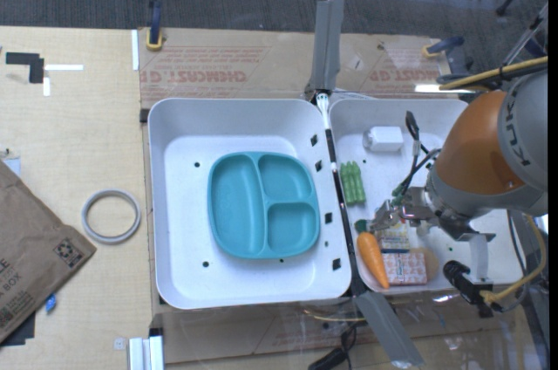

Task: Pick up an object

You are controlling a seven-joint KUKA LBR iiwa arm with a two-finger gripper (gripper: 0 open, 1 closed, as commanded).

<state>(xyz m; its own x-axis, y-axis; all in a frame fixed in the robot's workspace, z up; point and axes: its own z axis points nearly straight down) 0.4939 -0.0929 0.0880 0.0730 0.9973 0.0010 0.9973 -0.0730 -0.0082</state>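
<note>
Even, bright overhead light; soft shadows inside white bins point(161, 185); mild softness overall, slight glare on bin rims

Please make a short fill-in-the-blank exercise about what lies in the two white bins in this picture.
1. The teal divided plate lies in the ____ bin as the camera sees it.
2. The plate has ____ compartments.
3. The carrot in the right bin is coloured ____.
4. The green object lies close to the wall that ____ the two bins.

Missing words: left; three; orange; divides
</note>
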